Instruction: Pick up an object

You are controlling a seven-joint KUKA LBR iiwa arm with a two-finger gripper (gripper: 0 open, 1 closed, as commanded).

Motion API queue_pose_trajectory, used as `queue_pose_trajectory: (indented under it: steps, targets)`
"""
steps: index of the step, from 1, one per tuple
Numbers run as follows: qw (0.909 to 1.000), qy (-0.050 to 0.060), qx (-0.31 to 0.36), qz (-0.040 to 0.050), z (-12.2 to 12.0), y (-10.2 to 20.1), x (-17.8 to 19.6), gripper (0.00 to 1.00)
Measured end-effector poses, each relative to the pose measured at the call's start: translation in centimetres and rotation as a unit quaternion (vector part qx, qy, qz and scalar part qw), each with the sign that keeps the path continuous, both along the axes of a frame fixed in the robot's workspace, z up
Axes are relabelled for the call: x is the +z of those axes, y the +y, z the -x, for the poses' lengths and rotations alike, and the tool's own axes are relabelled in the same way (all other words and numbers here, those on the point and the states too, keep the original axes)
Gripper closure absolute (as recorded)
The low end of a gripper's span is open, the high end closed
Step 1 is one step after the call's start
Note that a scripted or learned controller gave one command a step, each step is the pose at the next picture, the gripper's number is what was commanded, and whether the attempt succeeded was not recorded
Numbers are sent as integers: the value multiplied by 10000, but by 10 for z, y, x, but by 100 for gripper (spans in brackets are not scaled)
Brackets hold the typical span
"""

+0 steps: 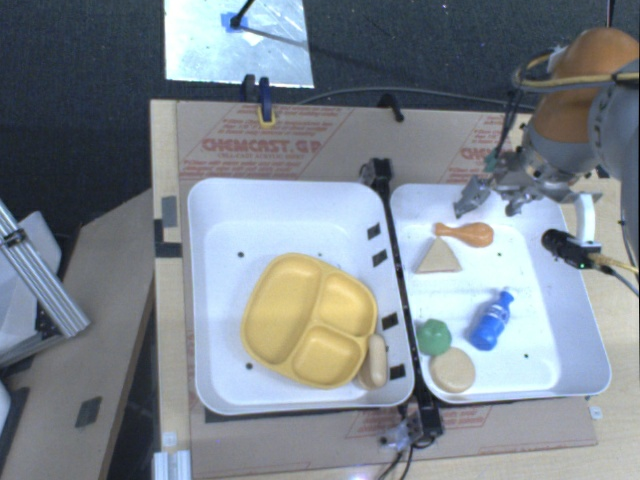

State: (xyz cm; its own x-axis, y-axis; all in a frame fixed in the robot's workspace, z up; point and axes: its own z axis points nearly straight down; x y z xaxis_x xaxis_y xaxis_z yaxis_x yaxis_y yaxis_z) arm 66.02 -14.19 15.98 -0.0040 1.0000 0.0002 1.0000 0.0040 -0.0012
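Dark speckled floor surrounds a tan bench [170, 168] topped with a printed cardboard sheet [290, 138]; a shiny foil square [240, 28] lies on the floor beyond it.

Left bin [240, 208]: shallow, white, holding two items.
- Yellow tray [305, 318]: three compartments, lying flat toward the bin's near right part.
- Beige bread roll [375, 360]: touching the tray's near right edge, close against the bin's right wall.

Right bin [560, 308]: shallow, white, just beside the left bin, black clips along the shared rim.
- Arm [585, 78]: grey with orange band, reaching in from the right over the bin's far right corner.
- Gripper [495, 200]: above the far edge of the right bin, fingers parted with a clear gap, nothing between them.
- Blue bottle [490, 320]: tilted, near the bin's middle.
- Tan wedge [438, 258]: triangular, just nearer than the drumstick.
- Orange drumstick [465, 233]: lying on its side near the bin's far left, just below the gripper's fingers, not touching them.
- Beige round biscuit [453, 370]: at the near left corner.
- Green ball [434, 336]: touching the biscuit's far side, near the bottle
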Motion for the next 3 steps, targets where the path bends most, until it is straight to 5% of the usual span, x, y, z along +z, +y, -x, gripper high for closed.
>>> queue_pose_trajectory:
  steps: [1, 2, 3]
  targets:
    - [10000, 1, -13, 3, 6, -8, -55, 0]
    - [10000, -32, -7, 9, 4, -8, -40, 100]
    - [10000, -37, 5, 4, 0, 1, 9, 100]
